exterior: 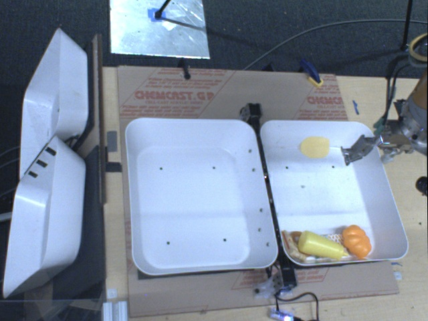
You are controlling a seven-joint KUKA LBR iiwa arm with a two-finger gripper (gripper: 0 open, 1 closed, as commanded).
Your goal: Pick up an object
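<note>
The gripper (353, 152), finger state indeterminable, sits at 3 o'clock of the pale yellow object (314, 147); it should centre above before descending.

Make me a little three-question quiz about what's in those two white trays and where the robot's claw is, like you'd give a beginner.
1. True or false: the pale yellow oval piece lies in the right bin, near its far wall.
2. Which things sit together at the right bin's near edge? A) a yellow cone-shaped piece and an orange pumpkin-like piece; B) two blue cups; C) a red ball and a spoon.
3. Fill in: the gripper is at the right bin's ____ side, just right of the pale yellow oval piece.

Key
1. True.
2. A.
3. Right; it is beside the piece, with nothing seen between its fingers.
</note>
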